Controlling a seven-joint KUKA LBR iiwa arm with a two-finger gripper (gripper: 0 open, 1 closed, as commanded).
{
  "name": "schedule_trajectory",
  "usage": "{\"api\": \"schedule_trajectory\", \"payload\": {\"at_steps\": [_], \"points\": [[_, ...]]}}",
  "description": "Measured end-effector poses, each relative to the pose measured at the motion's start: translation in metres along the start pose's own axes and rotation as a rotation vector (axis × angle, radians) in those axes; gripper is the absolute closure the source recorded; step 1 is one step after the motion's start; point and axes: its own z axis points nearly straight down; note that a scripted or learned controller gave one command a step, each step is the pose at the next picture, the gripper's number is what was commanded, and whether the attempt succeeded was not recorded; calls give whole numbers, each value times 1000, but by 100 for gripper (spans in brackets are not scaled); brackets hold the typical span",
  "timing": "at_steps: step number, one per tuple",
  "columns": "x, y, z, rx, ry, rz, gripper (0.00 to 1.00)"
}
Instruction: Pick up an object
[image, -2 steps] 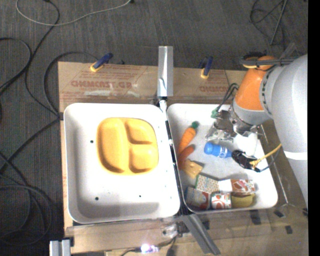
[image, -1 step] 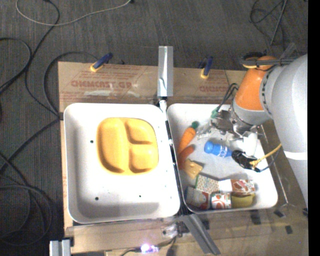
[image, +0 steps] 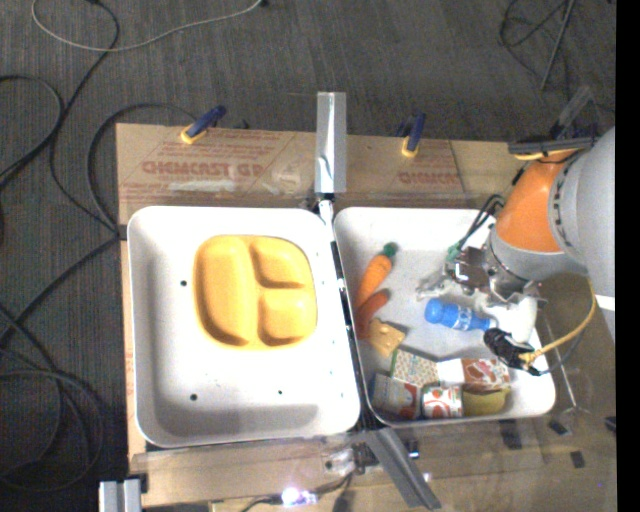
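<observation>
Claw (image: 462, 272) sits low over the right shallow white plastic bin (image: 350, 300), my grey arm with its orange band (image: 527, 215) reaching in from the right; whether it is spread or pressed together I cannot tell. Blue plastic bottle with a white label (image: 457, 316) lies on its side just below the claw. Left of the bottle: an orange toy carrot with a green top (image: 375, 274). Below the bottle: small printed cartons and cans (image: 440, 385) clustered together. Far left of the bottle, the left white bin (image: 150, 330) holds a yellow divided plastic tray (image: 256, 291).
</observation>
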Motion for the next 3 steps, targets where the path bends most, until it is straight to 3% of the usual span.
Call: {"api": "schedule_trajectory", "payload": {"at_steps": [1, 2, 3], "points": [[4, 17, -169, 7, -3, -2, 0], [44, 9, -36, 2, 1, -216, 0], [1, -2, -1, -3, 0, -292, 0]]}}
